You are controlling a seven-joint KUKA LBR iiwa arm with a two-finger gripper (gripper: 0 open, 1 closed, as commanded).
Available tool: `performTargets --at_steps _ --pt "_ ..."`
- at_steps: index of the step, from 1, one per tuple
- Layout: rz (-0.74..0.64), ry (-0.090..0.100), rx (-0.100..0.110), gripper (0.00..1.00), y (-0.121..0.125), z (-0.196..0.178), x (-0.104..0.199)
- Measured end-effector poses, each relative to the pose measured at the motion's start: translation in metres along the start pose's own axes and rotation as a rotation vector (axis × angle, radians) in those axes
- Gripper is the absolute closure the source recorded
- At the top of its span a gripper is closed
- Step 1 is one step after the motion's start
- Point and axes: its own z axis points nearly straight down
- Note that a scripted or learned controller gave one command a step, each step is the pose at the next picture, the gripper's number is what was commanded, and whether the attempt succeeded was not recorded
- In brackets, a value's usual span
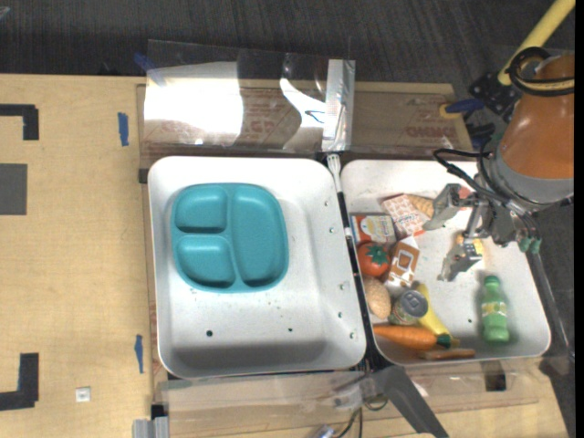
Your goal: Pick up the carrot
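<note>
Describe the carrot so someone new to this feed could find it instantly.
Look in the right-hand white bin, the one without the teal divided plate. Along its near wall, at the bottom of the pile of toy food, lies the carrot: a long orange taper lying flat, unlike the round red tomato above it.

Legible text: none. Faint reddish printing on the cardboard panel (274, 117) behind the bins, partly under glare, too blurred to read. Printed packets (406, 213) in the right bin (520, 336) carry red and white graphics, lettering unresolved. Green bottle (494, 310) label: unreadable. No numbers or signs discernible.
</note>
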Motion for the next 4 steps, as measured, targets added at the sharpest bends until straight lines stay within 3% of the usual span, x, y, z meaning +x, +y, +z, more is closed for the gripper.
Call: performTargets --at_steps 1,2,3,4 --pt "-0.02 -0.002 0.0 0.0 0.021 0.075 0.065" --pt "-0.574 -0.05 0.029 0.0 0.01 0.09 0.043" --pt "-0.473 -0.06 0.027 0.0 -0.081 0.096 0.028" --pt "-0.479 -0.002 -0.001 0.0 -0.026 0.1 0.048"
